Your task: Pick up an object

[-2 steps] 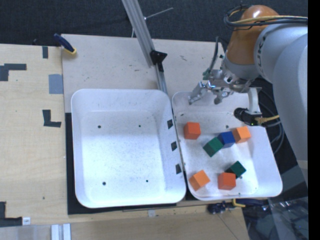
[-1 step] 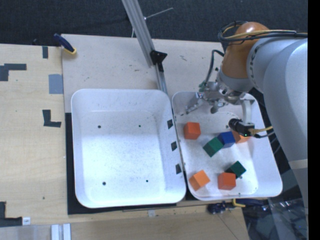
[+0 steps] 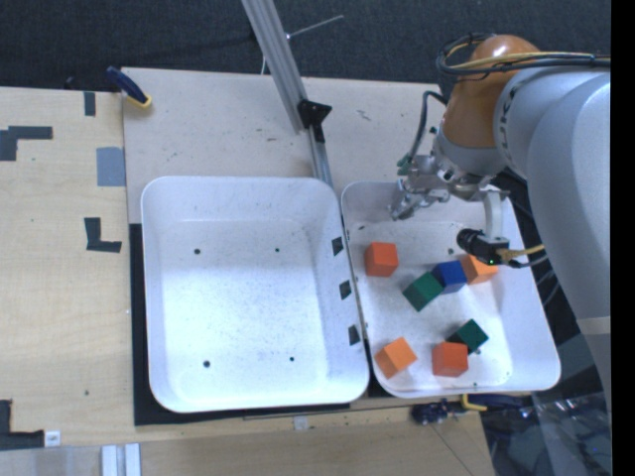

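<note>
The right bin [image 3: 518, 317] holds several small cubes. A red-orange cube [image 3: 381, 258] lies near its left wall. A green cube [image 3: 424, 291], a blue cube [image 3: 451, 274] and an orange cube [image 3: 482, 268] sit in a row at the middle. Toward the front are a dark green cube [image 3: 469, 335], an orange cube [image 3: 397, 355] and a red-orange cube [image 3: 449, 359]. My gripper [image 3: 410, 204] hangs over the bin's back left corner, above and to the right of the nearest red-orange cube. I see nothing in it.
The left bin [image 3: 238, 296] lies beside the right one. A slanted metal bar [image 3: 283, 58] runs down to the bins' shared back edge. The grey arm [image 3: 556, 167] covers the right side. A blue and yellow tool [image 3: 129, 86] lies on the bench at back left.
</note>
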Robot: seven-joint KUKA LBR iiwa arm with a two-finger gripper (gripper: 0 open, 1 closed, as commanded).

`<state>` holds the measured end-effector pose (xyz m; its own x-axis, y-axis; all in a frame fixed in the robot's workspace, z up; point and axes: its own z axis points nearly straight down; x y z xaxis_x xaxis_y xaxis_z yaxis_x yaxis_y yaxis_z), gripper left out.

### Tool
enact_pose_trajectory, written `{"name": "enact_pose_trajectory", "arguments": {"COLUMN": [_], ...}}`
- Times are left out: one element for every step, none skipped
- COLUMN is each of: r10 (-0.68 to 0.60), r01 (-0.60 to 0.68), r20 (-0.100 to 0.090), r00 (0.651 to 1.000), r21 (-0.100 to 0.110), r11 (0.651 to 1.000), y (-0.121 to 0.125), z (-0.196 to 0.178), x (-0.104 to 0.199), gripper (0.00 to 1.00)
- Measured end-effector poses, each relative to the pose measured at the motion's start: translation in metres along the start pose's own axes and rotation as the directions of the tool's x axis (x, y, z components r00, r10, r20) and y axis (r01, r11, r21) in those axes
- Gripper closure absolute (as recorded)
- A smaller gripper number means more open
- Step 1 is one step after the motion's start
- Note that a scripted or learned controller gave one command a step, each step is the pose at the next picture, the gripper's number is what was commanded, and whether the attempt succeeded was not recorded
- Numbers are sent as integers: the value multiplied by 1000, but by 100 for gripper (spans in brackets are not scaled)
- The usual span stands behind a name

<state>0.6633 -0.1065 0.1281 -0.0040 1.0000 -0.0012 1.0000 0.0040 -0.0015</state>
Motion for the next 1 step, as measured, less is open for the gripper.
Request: {"name": "enact_pose_trajectory", "arguments": {"r10": [2], "r01": [-2], "r20": [0], "r00": [1000], "r21": [-6], "r11": [1000], "y": [7], "z": [-46], "x": [-4], "gripper": [100]}}
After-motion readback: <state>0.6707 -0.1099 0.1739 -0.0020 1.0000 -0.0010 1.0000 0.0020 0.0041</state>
